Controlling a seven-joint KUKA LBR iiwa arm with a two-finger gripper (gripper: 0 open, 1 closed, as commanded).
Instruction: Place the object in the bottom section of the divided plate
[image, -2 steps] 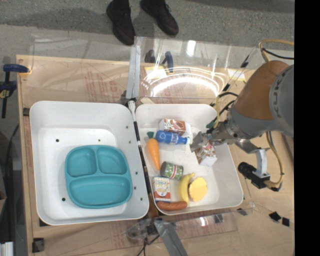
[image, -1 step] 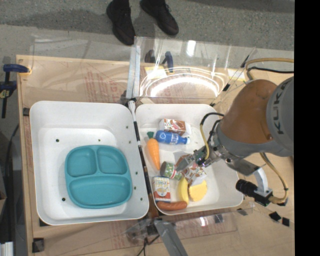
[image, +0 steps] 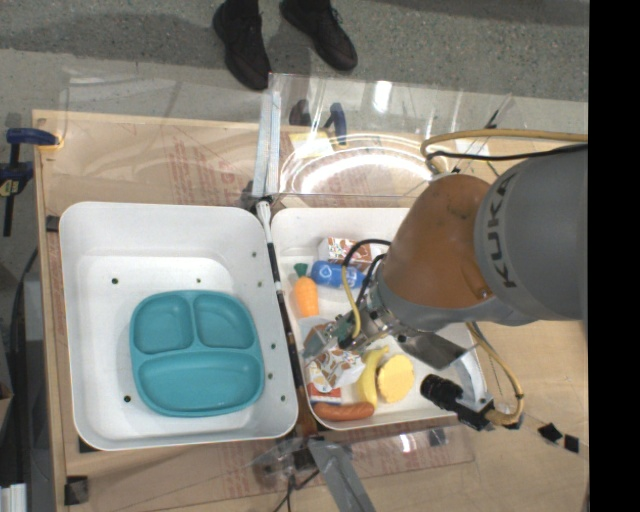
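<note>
Toys crowd the right bin (image: 455, 225) under the arm (image: 470, 255), beside the divided plate (image: 196, 352). The light, stiff carrot (image: 305, 296) looks easiest, pinched mid-body. Jaw state cannot be told.

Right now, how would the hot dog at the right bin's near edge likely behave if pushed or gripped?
The hot dog looks round and elongated, so a sideways push would probably roll it. Its glossy skin suggests it could slip. It lies close against the right bin wall, likely limiting pincer access.
</note>
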